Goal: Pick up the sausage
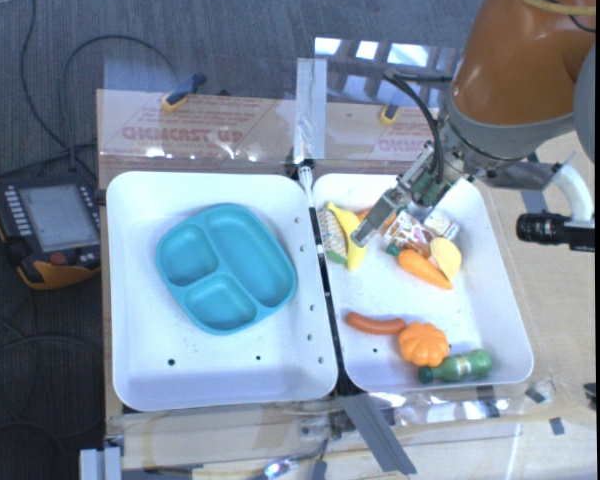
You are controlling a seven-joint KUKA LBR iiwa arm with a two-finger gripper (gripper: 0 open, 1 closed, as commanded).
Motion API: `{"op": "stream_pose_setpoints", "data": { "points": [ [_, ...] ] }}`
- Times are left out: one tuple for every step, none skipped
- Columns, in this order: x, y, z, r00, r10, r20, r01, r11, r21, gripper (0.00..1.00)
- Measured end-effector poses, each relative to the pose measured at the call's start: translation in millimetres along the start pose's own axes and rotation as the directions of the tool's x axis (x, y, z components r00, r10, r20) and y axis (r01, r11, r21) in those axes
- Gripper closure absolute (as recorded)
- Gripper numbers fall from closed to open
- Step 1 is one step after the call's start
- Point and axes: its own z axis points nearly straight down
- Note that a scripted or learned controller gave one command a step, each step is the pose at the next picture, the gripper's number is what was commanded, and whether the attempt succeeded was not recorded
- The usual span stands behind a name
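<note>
Reddish-orange and slim, the sausage (374,323) lies on the floor of the right bin (500,298), toward its near left part, just beside and to the left of a small orange pumpkin (423,343). Nearer still, touching the pumpkin, is a green bottle (460,367). The gripper (372,225) hangs over the far left part of the same bin, above a cluster of toy food: a corn cob (332,232), a yellow piece (352,253), a carrot (423,268) and a small printed carton (412,230). Its fingers appear close together with nothing seen between them, though how far they stand apart I cannot tell for certain. It is well apart from the sausage.

The step in hand, as I judge it, is the approach. To do it well the gripper should travel toward the near side, clear of the corn and the yellow piece, and stop above the sausage's middle. It should open before descending.

The sausage's long axis runs left to right, its right end a touch nearer and pointing at the pumpkin. So the fingers should close across the near-far direction, straddling the narrow width. Grasping toward the left half would keep the fingers off the pumpkin.

The left bin (140,358) holds a blue divided plate (225,266).
</note>
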Motion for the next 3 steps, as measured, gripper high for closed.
{"op": "stream_pose_setpoints", "data": {
  "points": [
    [-5.8,56.5,93.3,0.999,0.033,0.000,-0.033,0.999,0.001,0.00],
    [-5.7,57.1,84.5,1.000,0.031,0.001,-0.031,1.000,0.001,1.00],
    [-5.7,57.1,84.5,0.999,0.032,0.001,-0.032,0.999,0.001,0.00]
  ]
}}
